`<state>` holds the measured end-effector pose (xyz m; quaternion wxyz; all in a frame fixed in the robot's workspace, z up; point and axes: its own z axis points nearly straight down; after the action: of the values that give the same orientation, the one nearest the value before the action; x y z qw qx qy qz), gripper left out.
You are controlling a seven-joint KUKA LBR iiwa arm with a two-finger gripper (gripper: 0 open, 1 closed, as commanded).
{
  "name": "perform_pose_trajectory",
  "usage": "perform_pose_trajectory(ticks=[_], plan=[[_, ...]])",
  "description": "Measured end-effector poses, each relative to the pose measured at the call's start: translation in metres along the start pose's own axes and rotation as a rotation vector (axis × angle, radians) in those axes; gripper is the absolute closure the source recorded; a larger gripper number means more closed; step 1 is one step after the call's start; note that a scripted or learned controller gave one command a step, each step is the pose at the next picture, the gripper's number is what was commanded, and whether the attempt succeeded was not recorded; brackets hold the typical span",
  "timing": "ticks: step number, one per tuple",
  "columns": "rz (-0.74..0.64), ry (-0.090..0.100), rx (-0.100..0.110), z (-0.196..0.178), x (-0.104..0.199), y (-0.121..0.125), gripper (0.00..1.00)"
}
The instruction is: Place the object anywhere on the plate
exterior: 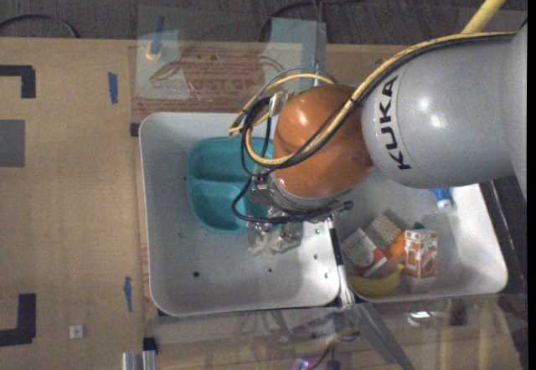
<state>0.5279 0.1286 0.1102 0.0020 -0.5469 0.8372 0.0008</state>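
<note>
Item: my jaws (275, 236), state indeterminate under my wrist, over the left bin (167, 218). Teal plate (213, 192) touching their left side. Object: not identifiable from here.

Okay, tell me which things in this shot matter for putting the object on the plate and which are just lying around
Job in hand:
teal plate in the left bin
gripper, low over the bin beside the plate

Lying about:
banana, juice carton and small snack packets, all in the right bin
blue tape marks on the bench
</note>
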Motion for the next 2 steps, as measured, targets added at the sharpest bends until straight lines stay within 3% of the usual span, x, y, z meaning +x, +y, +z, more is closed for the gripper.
perform_pose_trajectory(ticks=[1, 2], plan=[[-0.555, -0.001, -0.001, -0.033, 0.012, 0.033, 1.00], [-0.838, -0.002, -0.001, -0.094, -0.028, -0.018, 1.00]])
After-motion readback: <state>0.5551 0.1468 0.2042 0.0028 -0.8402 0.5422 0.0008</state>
